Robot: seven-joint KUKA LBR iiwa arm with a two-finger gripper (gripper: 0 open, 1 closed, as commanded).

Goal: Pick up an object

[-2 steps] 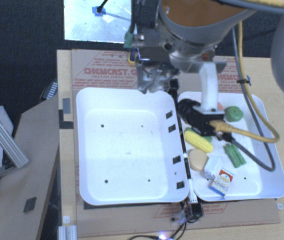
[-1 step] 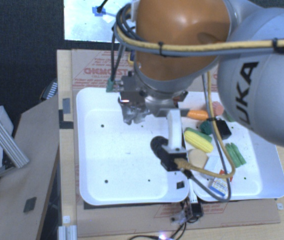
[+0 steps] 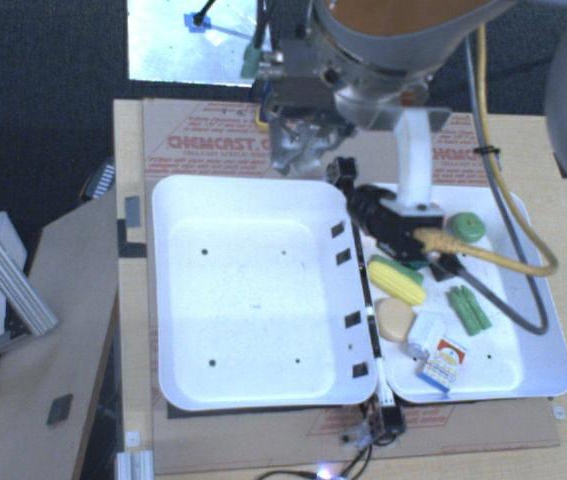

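Observation:
The right bin [image 3: 538, 353] holds the objects: a yellow corn cob [image 3: 396, 280], a beige round piece [image 3: 395, 320], a green stick-shaped item [image 3: 468, 308], a green round item [image 3: 466, 228] and a small white, red and blue box [image 3: 441, 360]. My gripper [image 3: 298, 153] hangs high over the far rim of the left bin [image 3: 253, 298], well apart from all of them. It appears blurred and close to the camera, and I see nothing held in it.
The arm's grey body and orange band fill the top of the view, and a yellow cable [image 3: 508, 258] loops over the right bin. Both bins rest on a cardboard sheet [image 3: 213, 133]. A metal rail [image 3: 3, 278] stands at the left.

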